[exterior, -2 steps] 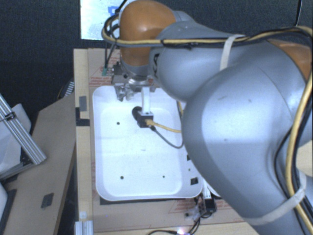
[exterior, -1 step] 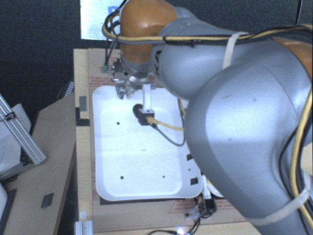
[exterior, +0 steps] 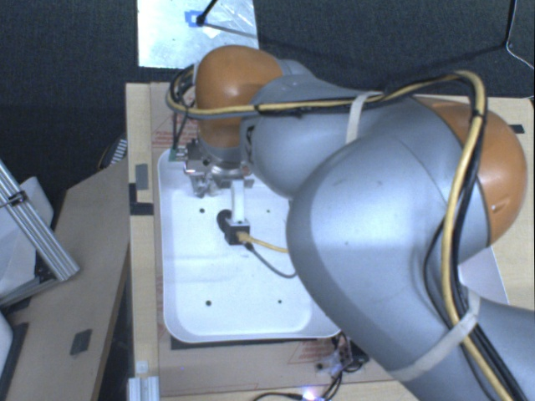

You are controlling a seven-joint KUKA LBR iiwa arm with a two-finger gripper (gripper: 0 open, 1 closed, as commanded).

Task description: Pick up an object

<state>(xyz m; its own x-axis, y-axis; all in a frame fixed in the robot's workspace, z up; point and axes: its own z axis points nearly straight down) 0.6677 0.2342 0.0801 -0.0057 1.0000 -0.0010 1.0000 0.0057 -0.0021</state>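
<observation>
Camera view: the gripper (exterior: 206, 184) is placed low over the far left corner of the white bin (exterior: 201, 316); whether it is open or closed cannot be told. Where the object lies from it cannot be told, as the bin's right side is covered by the arm (exterior: 376, 224).

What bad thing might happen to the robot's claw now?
The claw sits right by the left bin's far wall, so it might bump it. The bin floor near it looks bare white, so it may grab nothing. The grey arm blocks the camera's view of the right side, so trouble there could go unseen.
</observation>
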